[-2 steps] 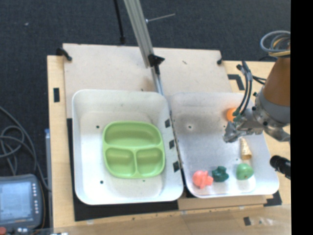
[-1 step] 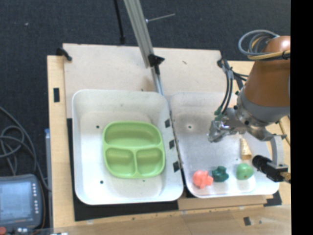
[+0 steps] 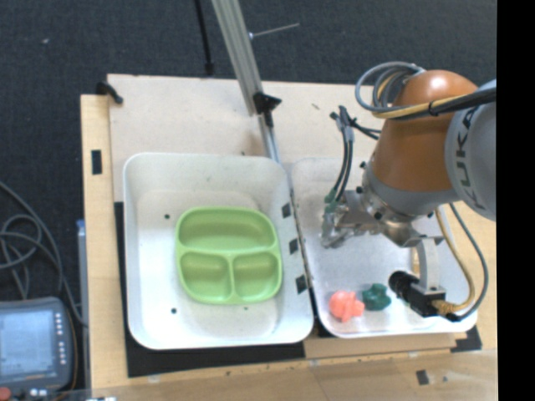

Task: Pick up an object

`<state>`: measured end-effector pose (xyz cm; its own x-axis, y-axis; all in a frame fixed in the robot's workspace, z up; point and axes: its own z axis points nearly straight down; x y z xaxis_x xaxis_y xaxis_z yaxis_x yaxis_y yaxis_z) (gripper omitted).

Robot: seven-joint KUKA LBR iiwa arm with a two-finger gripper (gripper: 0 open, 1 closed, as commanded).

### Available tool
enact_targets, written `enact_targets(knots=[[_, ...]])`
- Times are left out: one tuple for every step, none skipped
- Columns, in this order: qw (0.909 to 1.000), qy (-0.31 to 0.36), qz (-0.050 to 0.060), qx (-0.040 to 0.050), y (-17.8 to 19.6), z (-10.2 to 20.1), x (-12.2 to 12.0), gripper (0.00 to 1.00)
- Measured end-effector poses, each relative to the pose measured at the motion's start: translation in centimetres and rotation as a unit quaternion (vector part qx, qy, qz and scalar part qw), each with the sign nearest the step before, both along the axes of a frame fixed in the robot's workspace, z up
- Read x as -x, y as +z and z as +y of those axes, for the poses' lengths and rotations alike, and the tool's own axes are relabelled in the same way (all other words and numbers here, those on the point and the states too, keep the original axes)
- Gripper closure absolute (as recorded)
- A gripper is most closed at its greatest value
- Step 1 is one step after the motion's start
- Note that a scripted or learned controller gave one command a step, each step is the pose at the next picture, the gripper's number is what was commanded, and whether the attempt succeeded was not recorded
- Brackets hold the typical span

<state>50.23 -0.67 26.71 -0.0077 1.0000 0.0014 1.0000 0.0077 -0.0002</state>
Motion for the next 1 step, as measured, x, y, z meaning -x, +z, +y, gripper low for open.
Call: enact_targets(knots=[[1.0, 0.0, 0.001, -0.0001, -1.51, 5.66, -0.5, 1.0]])
